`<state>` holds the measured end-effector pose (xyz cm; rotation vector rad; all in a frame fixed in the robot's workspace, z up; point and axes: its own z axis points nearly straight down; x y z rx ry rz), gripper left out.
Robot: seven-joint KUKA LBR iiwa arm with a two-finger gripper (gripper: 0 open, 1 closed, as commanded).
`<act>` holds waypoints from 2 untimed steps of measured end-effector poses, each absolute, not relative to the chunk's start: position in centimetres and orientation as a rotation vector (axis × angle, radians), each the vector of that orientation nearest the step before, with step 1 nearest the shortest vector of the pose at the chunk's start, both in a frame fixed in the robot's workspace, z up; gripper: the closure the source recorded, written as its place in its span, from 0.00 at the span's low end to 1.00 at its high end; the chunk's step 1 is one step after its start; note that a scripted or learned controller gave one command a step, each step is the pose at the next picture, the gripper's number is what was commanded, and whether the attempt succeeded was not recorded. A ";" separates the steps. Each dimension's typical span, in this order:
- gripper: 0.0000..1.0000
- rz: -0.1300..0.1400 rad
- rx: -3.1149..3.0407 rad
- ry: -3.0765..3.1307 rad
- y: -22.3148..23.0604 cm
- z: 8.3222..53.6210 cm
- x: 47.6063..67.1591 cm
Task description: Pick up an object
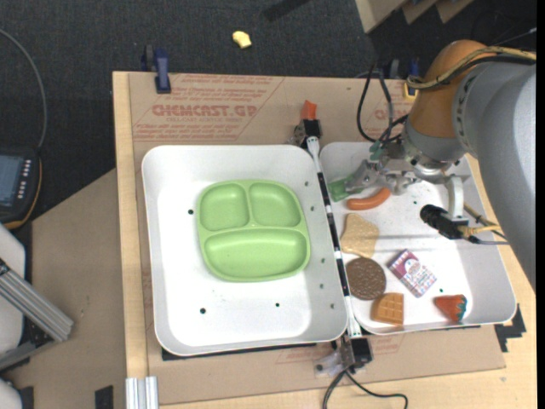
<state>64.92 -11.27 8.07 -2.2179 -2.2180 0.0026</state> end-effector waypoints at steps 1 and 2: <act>0.00 0.017 -2.205 -2.209 -15.8 8.5 66.3; 0.00 0.010 -2.224 -2.208 -17.5 8.4 53.5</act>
